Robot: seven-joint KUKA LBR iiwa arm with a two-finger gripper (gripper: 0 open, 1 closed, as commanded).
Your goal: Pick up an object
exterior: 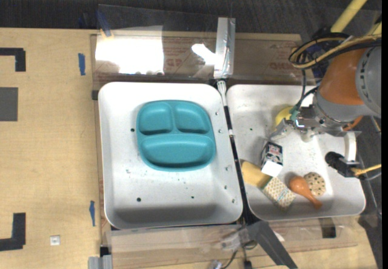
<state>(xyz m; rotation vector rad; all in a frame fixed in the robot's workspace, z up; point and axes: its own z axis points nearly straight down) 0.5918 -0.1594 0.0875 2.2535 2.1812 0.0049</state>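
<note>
A teal divided plate lies in the middle of the left white bin. At twelve o'clock from it, a clear plastic sheet stands on the cardboard bench.

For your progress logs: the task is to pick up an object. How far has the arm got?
Done: the arm has reached over the right bin, and its gripper sits low beside a yellow object. In hand: nothing visibly lifted; whether anything is grasped cannot be told. Left: the pickup itself. The orange toy and patterned block lie on the bin floor, and the teal tray sits in the left bin.
</note>
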